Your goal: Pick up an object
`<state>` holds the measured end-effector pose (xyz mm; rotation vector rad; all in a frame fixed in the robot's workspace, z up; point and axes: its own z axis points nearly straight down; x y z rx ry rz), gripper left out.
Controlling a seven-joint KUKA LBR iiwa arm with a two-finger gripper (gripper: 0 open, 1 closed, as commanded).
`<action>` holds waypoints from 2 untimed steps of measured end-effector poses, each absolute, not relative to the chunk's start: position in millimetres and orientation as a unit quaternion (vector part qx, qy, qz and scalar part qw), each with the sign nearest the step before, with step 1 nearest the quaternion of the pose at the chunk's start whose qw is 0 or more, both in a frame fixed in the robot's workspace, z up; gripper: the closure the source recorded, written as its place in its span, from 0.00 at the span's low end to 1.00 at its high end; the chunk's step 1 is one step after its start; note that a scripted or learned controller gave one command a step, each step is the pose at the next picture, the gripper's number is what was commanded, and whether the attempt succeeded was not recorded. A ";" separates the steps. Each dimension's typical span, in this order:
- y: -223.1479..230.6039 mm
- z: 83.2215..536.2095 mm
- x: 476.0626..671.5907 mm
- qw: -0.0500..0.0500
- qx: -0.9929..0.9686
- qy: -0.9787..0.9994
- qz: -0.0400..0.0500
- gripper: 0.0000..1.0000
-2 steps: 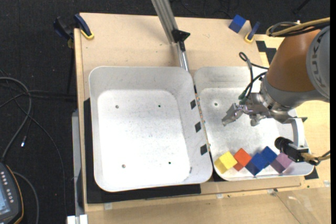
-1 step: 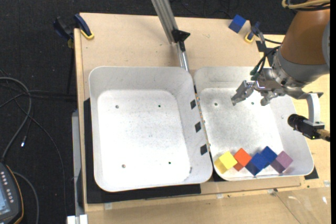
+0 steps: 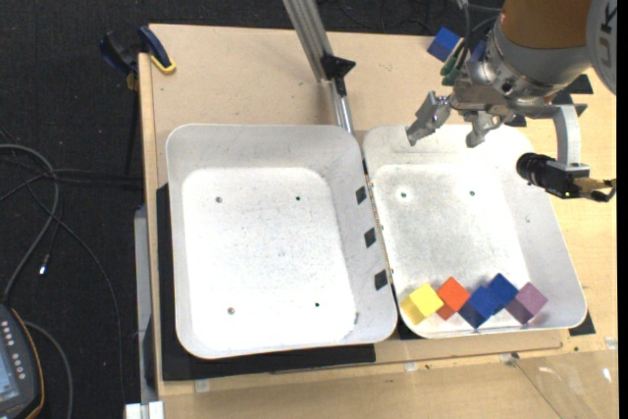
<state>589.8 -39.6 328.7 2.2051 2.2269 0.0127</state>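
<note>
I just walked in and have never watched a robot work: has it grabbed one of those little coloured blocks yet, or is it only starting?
Only starting, it seems. Nothing looks done: the small yellow cube, orange cube, blue cube and purple cube all lie at the near edge of the right-hand shallow white bin. The hand hangs open over that bin's far edge, holding nothing. Left: reach a block, close on it, lift.

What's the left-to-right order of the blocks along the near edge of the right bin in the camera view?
yellow block → orange block → blue block → purple block, all in the right bin.
</note>
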 end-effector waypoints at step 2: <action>-174.3 92.2 607.0 0.001 0.709 0.705 -0.001 0.00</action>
